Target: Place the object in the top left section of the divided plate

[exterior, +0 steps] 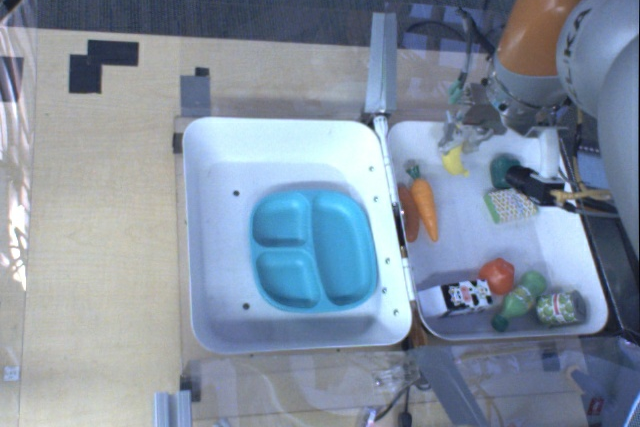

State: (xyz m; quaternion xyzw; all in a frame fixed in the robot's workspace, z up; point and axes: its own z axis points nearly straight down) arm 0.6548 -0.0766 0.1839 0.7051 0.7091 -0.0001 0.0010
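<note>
**End effector over the yellow piece, plate waiting**

Pale wooden table (120, 245) carries both bins. Your end effector (466, 133) hangs in the right bin's upper part, just above a small yellow object (455, 162), likely the pick; whether it is apart or together you cannot tell. The blue divided plate (312, 250) sits centre-left, sections bare.

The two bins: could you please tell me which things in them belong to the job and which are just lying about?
Job: blue divided plate, pincer, small yellow object just below it.

Lying about: carrot, milk carton, tomato, green bottle, can.
</note>
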